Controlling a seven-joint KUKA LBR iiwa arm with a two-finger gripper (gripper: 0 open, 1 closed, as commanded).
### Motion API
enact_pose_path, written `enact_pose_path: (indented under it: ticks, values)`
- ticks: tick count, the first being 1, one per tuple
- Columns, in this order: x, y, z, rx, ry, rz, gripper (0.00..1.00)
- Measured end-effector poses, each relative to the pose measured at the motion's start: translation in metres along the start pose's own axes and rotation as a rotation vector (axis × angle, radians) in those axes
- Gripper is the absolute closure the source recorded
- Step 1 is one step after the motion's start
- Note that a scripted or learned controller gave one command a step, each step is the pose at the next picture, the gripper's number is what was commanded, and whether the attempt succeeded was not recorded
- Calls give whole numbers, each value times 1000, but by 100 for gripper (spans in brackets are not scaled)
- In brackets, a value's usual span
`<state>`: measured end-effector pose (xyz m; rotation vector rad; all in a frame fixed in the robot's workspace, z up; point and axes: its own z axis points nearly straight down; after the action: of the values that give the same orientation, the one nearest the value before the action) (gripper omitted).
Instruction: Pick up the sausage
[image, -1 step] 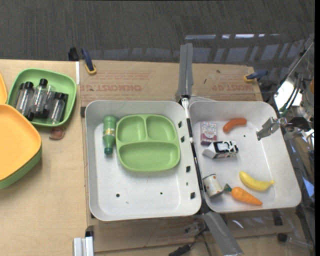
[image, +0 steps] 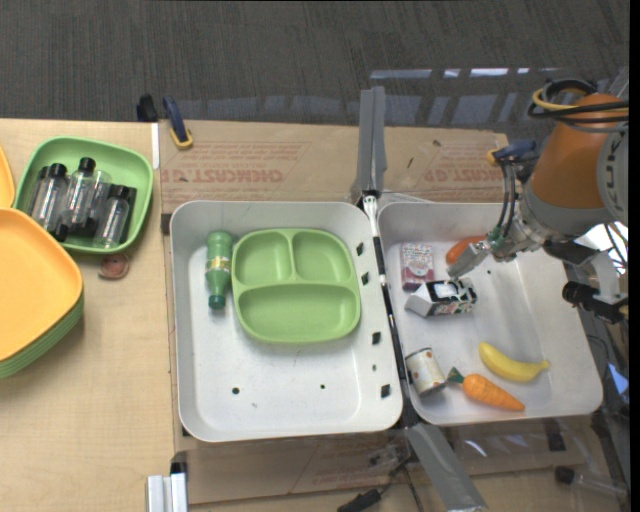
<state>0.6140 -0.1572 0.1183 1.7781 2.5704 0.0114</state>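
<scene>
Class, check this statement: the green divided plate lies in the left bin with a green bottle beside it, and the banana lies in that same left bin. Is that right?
Not quite. The camera view shows the banana in the right bin, near the carrot. The green divided plate does lie in the left bin, with the green bottle beside it.

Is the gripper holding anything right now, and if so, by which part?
Cannot be told. The gripper sits at the sausage in the right bin, but the view does not show the sausage between its fingers.
</scene>
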Motion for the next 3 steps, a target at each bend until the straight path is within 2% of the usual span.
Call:
enact_pose_path:
  ticks: [1,2,3]
  values:
    - [-29,41,19,5,0,19,0]
    - [-29,41,19,5,-1,19,0]
    - [3,37,15,17,6,299,0]
